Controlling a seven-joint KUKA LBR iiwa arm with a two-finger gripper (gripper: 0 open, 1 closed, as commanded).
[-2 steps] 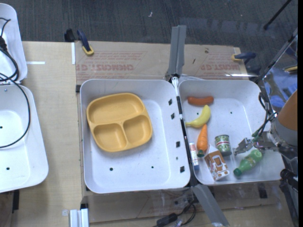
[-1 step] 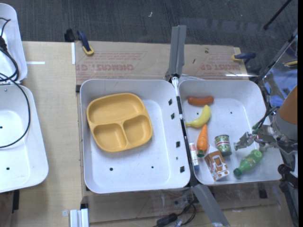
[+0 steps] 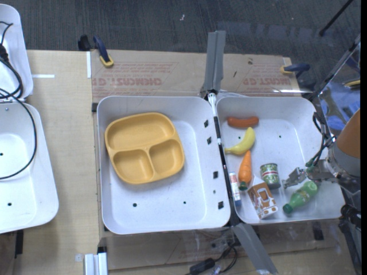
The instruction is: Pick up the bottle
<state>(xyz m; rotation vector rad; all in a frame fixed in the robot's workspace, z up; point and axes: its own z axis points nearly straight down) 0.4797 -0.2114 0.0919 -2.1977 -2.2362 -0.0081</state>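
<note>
Green bottle [image 3: 300, 197] — one — lies in the right bin [image 3: 287, 114]; end effector [image 3: 296, 177] just above it, grip unclear.

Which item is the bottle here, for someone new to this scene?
Look in the right bin, at its near right corner. The bottle lies on its side there, just under the claw and right of the small can. It is the only green plastic thing with a cap; the orange carton beside it is boxy.

A yellow tray [image 3: 144, 147] lies in the left bin [image 3: 109, 211], while the right bin [image 3: 287, 110] holds a sausage [image 3: 242, 121], banana [image 3: 242, 142], carrot [image 3: 245, 167], can [image 3: 269, 175], carton [image 3: 263, 200] and tube [image 3: 234, 188].
</note>
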